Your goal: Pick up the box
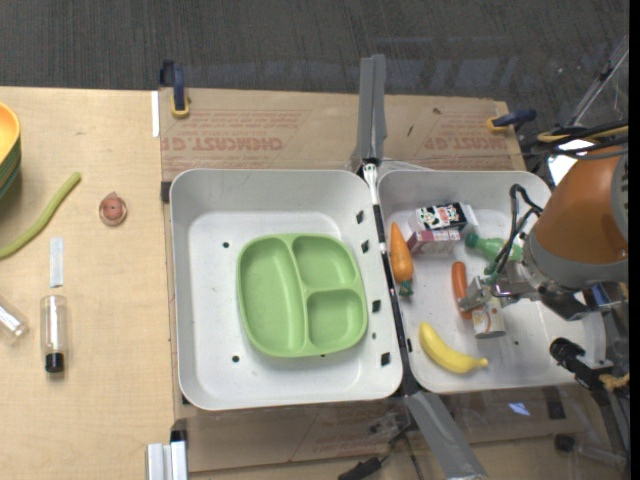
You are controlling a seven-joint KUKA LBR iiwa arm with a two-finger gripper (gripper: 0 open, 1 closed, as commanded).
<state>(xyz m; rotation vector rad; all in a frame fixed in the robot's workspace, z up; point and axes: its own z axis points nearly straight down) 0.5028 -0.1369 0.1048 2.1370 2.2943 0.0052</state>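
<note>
Printed cardboard box [441, 227]; glossy green plastic tray [301, 294]

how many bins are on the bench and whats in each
2. The left bin holds a green divided plate. The right bin holds the box, a carrot, a banana and the gripper.

Green divided plate [302, 294] in left bin [190, 268], box [441, 227], carrot [401, 253], banana [450, 350] in right bin [530, 363], hand [484, 308] low beside banana
</note>
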